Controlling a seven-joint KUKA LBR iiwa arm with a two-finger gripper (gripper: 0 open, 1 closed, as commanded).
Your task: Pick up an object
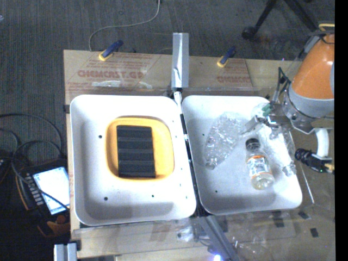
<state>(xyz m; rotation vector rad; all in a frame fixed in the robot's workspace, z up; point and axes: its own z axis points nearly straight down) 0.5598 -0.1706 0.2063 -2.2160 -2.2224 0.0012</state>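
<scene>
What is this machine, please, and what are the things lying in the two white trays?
One camera looks down at a slant on a bench. The grey and orange shape at the right is a robot arm; its gripper hangs over the right bin. I cannot tell whether it holds anything. In that bin lie a crumpled clear plastic bottle and a small clear bottle with a dark cap. The left bin holds a yellow sponge with a black ridged top.
</scene>
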